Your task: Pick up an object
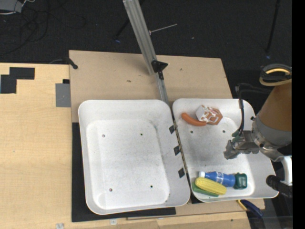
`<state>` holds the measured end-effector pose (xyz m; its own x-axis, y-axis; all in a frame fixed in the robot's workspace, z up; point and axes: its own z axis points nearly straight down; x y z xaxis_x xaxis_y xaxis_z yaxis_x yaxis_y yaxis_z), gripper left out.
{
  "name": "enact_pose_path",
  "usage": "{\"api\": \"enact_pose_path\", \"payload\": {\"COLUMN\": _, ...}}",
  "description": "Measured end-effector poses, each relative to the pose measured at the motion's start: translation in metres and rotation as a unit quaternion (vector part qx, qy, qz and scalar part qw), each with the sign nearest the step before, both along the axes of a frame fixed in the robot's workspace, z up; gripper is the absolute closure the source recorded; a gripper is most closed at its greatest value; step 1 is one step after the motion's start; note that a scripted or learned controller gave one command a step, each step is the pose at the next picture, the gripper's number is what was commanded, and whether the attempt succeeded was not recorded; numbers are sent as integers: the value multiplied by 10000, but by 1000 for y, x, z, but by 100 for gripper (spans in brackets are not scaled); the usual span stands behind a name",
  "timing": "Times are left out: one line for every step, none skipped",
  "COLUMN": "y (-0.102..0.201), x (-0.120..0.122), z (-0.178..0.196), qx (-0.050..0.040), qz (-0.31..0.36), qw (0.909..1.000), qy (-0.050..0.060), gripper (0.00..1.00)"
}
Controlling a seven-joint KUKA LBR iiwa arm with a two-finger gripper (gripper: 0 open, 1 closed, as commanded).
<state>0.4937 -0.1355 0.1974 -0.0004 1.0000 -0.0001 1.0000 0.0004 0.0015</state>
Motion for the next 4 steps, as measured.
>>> {"api": "enact_pose_path", "payload": {"y": 4, "x": -2, "z": 62, "qx": -3, "qz": 2, "qw": 10000, "qy": -14, "gripper": 100}}
{"api": "enact_pose_path", "payload": {"y": 43, "x": 20, "z": 49, "qx": 8, "qz": 14, "qw": 10000, "qy": 20, "gripper": 100}}
{"api": "enact_pose_path", "payload": {"y": 86, "x": 37, "z": 53, "qx": 10, "qz": 17, "qw": 10000, "qy": 18, "gripper": 100}}
{"api": "enact_pose_path", "payload": {"y": 130, "x": 58, "z": 37, "qx": 7, "qz": 14, "qw": 10000, "qy": 25, "gripper": 100}}
